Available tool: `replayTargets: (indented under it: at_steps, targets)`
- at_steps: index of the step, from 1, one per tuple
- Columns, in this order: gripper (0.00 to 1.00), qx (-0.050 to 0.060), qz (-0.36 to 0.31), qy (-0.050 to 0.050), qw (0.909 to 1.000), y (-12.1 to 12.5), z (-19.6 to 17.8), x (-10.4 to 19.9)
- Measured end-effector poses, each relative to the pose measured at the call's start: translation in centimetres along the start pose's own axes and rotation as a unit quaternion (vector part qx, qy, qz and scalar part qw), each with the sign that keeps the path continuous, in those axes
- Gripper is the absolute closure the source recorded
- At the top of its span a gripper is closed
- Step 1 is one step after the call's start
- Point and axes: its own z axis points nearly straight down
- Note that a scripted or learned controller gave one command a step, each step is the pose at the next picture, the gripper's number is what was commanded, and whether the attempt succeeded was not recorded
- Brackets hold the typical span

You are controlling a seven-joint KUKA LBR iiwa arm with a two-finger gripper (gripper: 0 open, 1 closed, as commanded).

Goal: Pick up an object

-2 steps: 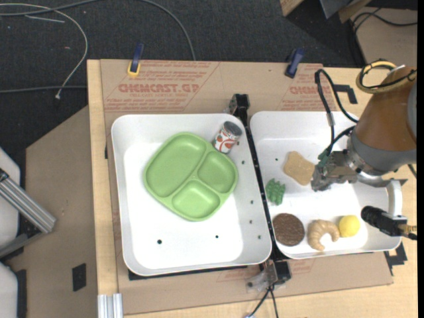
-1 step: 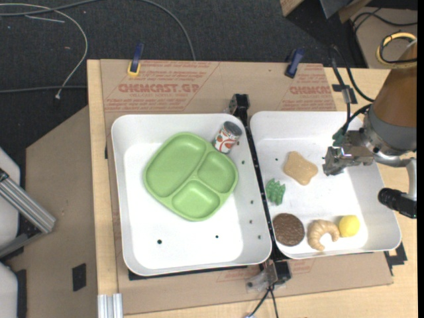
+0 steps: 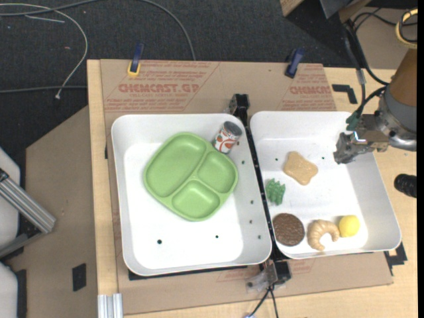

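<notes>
Surface: one brown cardboard-covered bench top (image 3: 199,78) on dark carpet, printed in red twice along its far edge; the left print reads roughly "CHEMCAST GP", the right print is partly cut off and not fully legible. Two blue clamps (image 3: 136,58) hold that far edge.

Bins: two shallow white plastic bins. The left bin (image 3: 132,177) is taken as landmark.

In the left bin, two items: one light green three-compartment plastic tray (image 3: 191,175), near the middle; one small red-and-white can (image 3: 227,136) lying tilted at the tray's far right corner, label unreadable.

In the right bin (image 3: 384,197), just beside the left bin, five items: one tan bread-like piece (image 3: 300,167); one small green leafy piece (image 3: 275,191) close to the left bin's wall; one round dark brown disc (image 3: 289,228); one pale croissant-shaped piece (image 3: 322,233); one yellow lemon-shaped piece (image 3: 349,226), touching the croissant.

Gripper: one grey two-finger unit (image 3: 346,150) over the right bin's far right part, apart from the bread-like piece. Whether the jaws are wide or narrow cannot be told; nothing seen between them.
</notes>
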Motion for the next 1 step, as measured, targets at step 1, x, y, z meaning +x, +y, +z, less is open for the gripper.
replayTargets:
  at_steps: [1]
  targets:
    - [1.0, 0.005, -0.002, 0.002, 1.0, -0.08, 1.72, 5.14]
